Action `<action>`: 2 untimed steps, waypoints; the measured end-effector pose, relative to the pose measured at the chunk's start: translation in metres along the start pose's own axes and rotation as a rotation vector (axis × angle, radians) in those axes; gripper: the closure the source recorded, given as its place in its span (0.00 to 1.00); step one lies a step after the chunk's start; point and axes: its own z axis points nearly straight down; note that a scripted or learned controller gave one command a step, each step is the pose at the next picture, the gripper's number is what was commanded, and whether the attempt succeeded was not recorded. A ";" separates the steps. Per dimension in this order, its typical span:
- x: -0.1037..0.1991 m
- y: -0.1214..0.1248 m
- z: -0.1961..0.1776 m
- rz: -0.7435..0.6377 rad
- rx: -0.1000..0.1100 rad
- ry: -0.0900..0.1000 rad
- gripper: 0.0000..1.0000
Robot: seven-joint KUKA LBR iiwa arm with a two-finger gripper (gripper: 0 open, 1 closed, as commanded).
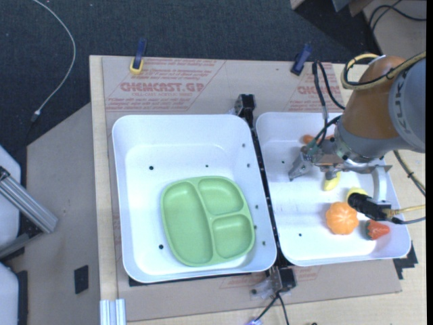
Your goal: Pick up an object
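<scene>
1. Pincer point(306, 164) of the grey arm hung low inside the right-hand shallow white plastic bin point(298, 246), its dark metal fingers pointing toward the left bin; whether they stood wide or narrow could not be told, and nothing showed between them.
2. Just behind the pincer, toward the arm, lay a small yellow object point(330, 180), partly hidden under the wrist.
3. Nearer the camera and further toward the arm's side sat a round orange fruit-like ball point(341, 218), apart from the pincer, with a small red object point(378, 230) beside it.
4. Well to the far side of the pincer, in the left white bin point(135, 147), rested a pale green three-compartment plastic tray point(206, 219).
5. Both bins stood on the cardboard-covered table point(169, 87).
</scene>
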 end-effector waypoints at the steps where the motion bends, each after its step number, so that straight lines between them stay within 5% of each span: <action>1: 0.000 0.002 -0.014 0.000 -0.009 -0.002 1.00; 2: -0.008 0.008 -0.063 0.000 -0.014 -0.004 1.00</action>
